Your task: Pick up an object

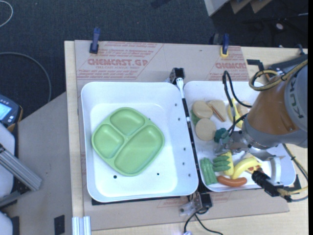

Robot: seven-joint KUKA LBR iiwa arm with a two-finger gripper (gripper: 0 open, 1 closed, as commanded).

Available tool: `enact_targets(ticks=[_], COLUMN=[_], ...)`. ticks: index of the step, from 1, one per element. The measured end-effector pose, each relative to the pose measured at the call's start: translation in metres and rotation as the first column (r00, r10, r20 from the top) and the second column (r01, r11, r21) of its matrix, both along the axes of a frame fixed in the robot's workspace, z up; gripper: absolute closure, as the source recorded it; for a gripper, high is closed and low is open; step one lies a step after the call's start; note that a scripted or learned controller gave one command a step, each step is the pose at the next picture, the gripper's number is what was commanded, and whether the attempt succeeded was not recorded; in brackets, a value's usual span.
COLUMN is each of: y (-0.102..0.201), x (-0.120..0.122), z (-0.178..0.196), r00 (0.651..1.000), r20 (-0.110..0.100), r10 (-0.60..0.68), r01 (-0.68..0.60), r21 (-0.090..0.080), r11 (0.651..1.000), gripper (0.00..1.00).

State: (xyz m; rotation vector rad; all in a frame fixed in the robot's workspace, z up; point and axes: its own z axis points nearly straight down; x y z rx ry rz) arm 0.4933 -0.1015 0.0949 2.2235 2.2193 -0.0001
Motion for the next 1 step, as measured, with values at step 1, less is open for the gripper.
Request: enact_targets(ticks=[1], y=[0.0896], x=[0.0788], z=[0.0961], r00=[1.000], r20=[0.016], r10=[0.015], r01=[-0.015], r21=[0.003], r11=[1.000], gripper=[1.00])
